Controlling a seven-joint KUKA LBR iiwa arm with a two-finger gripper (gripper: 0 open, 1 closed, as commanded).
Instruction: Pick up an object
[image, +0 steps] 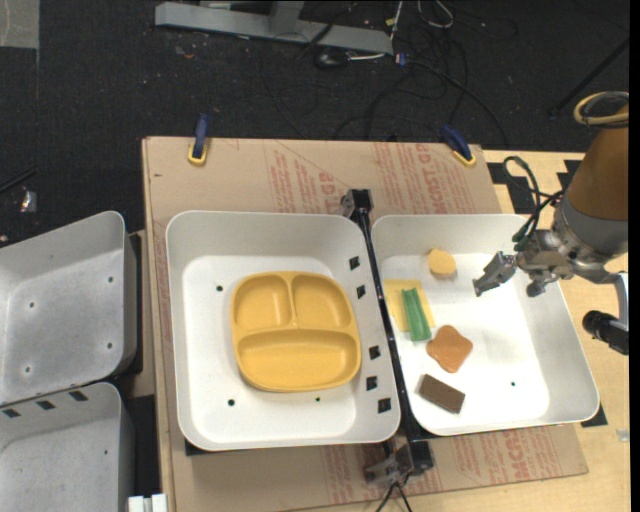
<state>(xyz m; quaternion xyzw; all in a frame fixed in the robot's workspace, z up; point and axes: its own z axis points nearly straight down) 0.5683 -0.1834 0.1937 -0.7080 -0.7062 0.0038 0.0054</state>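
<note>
Gripper (512, 275) hovers open and empty over the right bin (560, 385), yellow block (442, 263) lying just left of it — best centre over it before descending.

Orange band (606, 185) tops a grey wrist, black cable looping beside the dark-fingered metal gripper (516, 277).
</note>
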